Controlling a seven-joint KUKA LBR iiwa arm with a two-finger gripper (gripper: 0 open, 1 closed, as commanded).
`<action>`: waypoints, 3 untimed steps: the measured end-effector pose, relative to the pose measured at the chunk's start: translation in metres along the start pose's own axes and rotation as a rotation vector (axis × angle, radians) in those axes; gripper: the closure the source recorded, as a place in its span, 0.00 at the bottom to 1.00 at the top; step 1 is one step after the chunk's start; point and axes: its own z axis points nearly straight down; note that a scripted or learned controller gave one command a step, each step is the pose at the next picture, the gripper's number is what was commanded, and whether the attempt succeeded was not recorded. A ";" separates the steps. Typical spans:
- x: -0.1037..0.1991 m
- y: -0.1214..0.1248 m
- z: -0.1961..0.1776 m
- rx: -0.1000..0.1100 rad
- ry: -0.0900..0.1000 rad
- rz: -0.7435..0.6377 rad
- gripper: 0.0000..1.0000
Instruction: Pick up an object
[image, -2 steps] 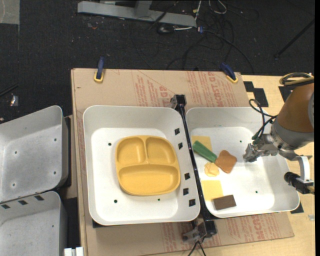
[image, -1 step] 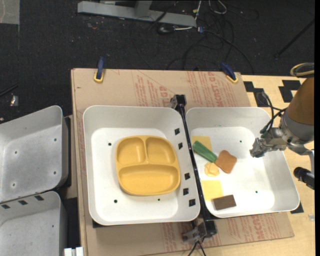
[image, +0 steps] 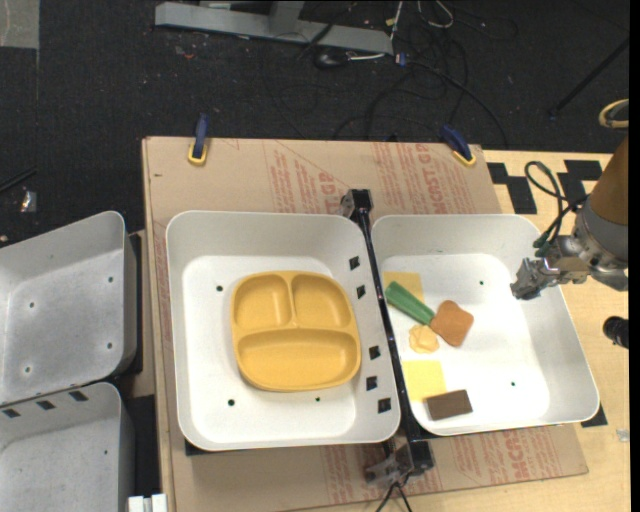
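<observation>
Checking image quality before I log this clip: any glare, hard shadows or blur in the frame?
Camera view: lighting is even and soft, with the white bins bright but not washed out; the yellow tray shows only a mild sheen; shadows are faint; the gripper at the right bin's edge looks slightly soft, its fingers hard to make out.

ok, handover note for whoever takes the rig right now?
Claw: above the right bin's right rim, holding nothing visible; finger state unclear.
Right bin: green block, orange-brown piece, two yellow slices, brown block, all near its left side.
Left bin: yellow divided plate.
Done: nothing picked.
Left: reach across, grasp one item, lift.
</observation>
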 end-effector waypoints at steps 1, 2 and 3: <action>-0.010 0.005 -0.051 -0.001 -0.001 0.001 1.00; 0.044 0.002 -0.039 0.006 0.004 -0.005 1.00; 0.100 -0.004 -0.047 0.005 0.005 -0.006 1.00</action>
